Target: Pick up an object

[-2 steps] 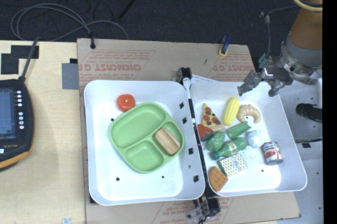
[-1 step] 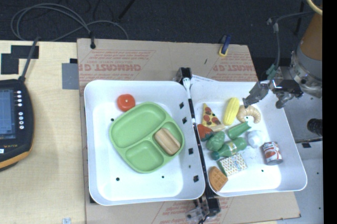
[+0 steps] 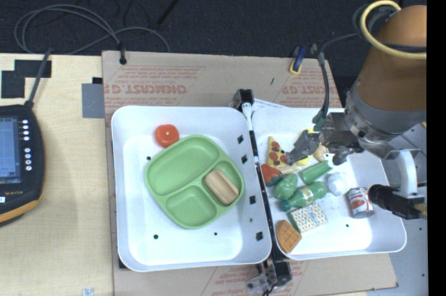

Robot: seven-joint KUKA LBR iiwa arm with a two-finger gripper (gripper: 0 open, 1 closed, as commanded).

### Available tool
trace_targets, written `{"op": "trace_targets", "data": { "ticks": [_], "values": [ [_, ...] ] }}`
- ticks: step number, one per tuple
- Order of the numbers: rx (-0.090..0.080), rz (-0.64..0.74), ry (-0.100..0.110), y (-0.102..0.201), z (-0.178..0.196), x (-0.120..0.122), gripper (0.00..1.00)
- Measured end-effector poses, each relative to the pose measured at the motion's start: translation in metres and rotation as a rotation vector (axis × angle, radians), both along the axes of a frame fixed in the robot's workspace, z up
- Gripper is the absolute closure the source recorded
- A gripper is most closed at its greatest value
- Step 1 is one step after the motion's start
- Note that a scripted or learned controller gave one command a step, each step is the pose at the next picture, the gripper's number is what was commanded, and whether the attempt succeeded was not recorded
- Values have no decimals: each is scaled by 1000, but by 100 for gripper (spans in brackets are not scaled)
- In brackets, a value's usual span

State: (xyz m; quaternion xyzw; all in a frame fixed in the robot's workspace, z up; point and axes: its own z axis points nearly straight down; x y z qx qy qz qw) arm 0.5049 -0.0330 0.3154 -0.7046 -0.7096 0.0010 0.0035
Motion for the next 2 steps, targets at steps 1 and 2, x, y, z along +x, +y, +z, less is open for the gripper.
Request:
{"op": "trace_targets", "data": {
  "ticks": [1,2],
  "values": [
    [-2,-6,1,-5,10,1,100],
    [-1,2,-9,66,69,-29,100]
  ]
}}
